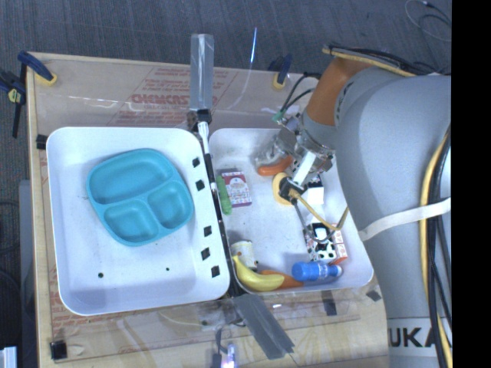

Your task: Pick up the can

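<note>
The grey arm with its orange band (387, 175) reaches over the right white bin (265, 228), its gripper (295, 176), finger state unclear, low at the far side, well apart from the blue can (316, 271) lying near the bin's near-right corner beside a yellow banana (257, 278).

Blue divided plate (140, 195) in left bin (65, 148).

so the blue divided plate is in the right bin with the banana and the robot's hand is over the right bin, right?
Not quite. The camera view shows the blue divided plate lying in the left bin, alone. The banana is in the right bin, near its front edge, and the hand is over the right bin, as you said.
</note>
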